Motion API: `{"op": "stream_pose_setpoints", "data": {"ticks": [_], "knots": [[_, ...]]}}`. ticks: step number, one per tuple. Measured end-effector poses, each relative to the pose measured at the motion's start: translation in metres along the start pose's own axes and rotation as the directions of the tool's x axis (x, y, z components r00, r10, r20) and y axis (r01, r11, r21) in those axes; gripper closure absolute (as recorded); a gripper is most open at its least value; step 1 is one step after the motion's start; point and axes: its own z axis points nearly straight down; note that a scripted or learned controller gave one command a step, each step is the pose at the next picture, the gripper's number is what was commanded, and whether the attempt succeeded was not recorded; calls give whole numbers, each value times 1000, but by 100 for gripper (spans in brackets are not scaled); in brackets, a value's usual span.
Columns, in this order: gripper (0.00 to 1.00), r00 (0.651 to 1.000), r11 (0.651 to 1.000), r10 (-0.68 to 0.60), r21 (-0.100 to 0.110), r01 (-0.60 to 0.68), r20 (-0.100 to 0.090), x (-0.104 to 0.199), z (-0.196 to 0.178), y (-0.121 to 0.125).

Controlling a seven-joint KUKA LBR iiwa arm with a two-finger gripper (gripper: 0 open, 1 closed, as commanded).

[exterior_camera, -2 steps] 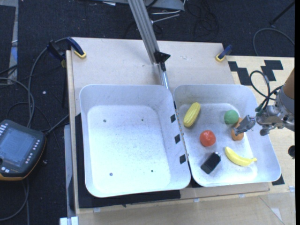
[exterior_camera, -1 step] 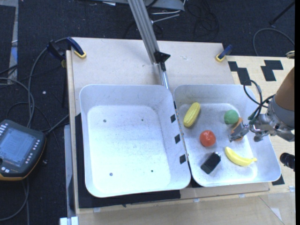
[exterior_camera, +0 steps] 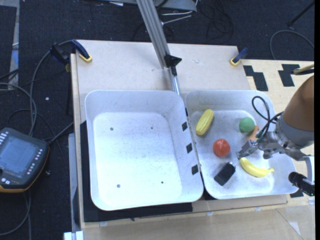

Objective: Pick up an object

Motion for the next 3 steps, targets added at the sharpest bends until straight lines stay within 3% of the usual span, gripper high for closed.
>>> {"op": "stream_pose_setpoints", "data": {"ticks": [1, 2, 3], "knots": [[100, 1000, 1000, 0, -4, 0, 1, 0, -12, 1], [100, 1000, 1000, 0, -8, 0, 2, -1, -73, -3], [100, 1000, 1000, 0, -7, 0, 2, -1, -104, -2]]}}
